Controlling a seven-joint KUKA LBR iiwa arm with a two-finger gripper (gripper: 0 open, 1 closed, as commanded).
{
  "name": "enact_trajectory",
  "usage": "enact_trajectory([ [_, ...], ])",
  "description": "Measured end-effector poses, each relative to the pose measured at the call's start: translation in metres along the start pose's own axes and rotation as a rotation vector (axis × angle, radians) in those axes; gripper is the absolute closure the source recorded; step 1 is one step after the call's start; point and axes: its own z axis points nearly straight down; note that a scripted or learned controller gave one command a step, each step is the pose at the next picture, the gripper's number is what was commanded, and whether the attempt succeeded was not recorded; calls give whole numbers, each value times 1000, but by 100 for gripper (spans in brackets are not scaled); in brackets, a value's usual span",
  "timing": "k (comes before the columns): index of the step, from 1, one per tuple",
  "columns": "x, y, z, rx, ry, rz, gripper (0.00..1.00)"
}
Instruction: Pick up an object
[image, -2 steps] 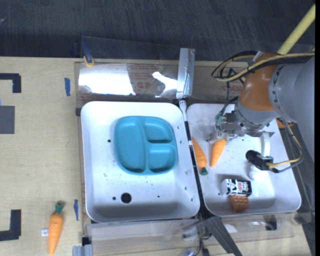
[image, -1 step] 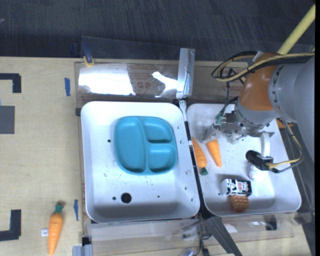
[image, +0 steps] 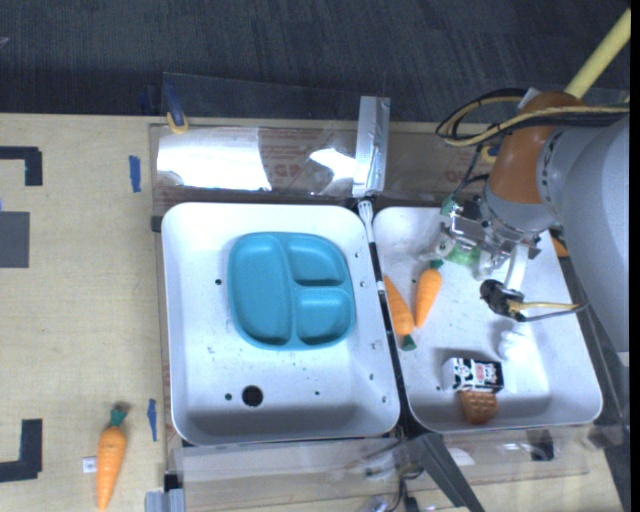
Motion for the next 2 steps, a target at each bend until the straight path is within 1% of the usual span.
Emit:
enact_trajectory([
  [1,-10,22,1,10,-2,-265,0],
  [2,3,-53,-2,-1,1,-582,0],
])
